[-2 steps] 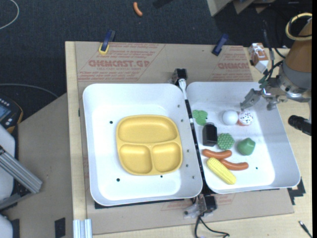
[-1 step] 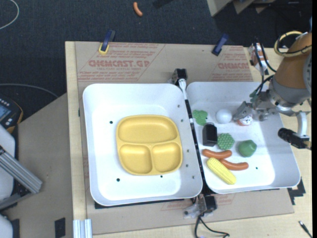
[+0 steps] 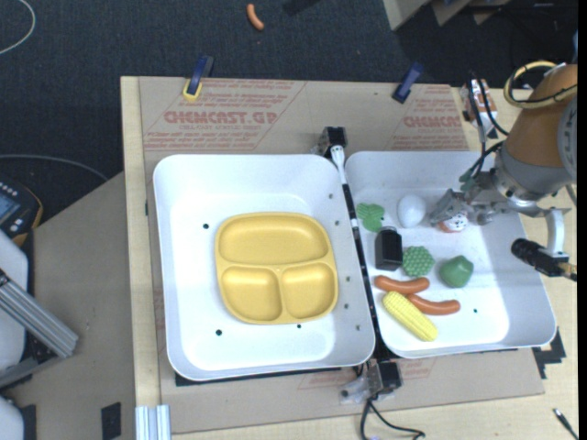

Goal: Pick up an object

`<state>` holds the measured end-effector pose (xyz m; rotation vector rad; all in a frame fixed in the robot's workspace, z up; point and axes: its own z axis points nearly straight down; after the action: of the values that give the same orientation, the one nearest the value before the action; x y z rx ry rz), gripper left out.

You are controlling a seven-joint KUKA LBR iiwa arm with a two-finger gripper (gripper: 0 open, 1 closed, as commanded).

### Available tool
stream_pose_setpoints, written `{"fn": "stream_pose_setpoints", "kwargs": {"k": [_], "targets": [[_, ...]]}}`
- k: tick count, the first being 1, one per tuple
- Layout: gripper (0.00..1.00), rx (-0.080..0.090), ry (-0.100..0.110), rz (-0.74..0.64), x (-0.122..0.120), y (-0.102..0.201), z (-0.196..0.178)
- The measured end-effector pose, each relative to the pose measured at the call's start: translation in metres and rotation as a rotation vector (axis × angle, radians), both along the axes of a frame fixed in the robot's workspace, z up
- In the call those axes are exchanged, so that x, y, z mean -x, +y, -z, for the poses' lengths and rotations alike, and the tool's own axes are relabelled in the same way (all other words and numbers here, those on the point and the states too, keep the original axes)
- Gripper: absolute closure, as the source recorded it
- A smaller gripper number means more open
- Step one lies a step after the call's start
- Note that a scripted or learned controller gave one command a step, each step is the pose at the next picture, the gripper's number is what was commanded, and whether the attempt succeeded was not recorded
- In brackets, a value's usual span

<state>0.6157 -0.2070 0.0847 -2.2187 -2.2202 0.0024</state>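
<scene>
- A small red-and-white object (image 3: 451, 225) is seen in the far part of the right bin (image 3: 523, 324), directly under the hand (image 3: 456, 211).
- Whether the hand is apart or together cannot be told.
- Left of it lies a white egg (image 3: 411, 211); nearer lie broccoli (image 3: 418, 261), sausages (image 3: 417, 293) and corn (image 3: 409, 315).
- A yellow tray (image 3: 275, 266) is held in the left bin (image 3: 183, 246).

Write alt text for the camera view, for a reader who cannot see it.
The arm's tool hovers low in the right bin, near a white ball, toy corn and two sausages. The left bin holds a yellow divided tray.
</scene>
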Motion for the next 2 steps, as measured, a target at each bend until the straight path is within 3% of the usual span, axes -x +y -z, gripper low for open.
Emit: {"fn": "stream_pose_setpoints", "kwargs": {"k": [1,2], "targets": [[1.00,0.001,-0.004,0.000,-0.001,0.000,-0.011],[1.00,0.003,-0.007,0.000,-0.001,0.007,-0.057]]}}
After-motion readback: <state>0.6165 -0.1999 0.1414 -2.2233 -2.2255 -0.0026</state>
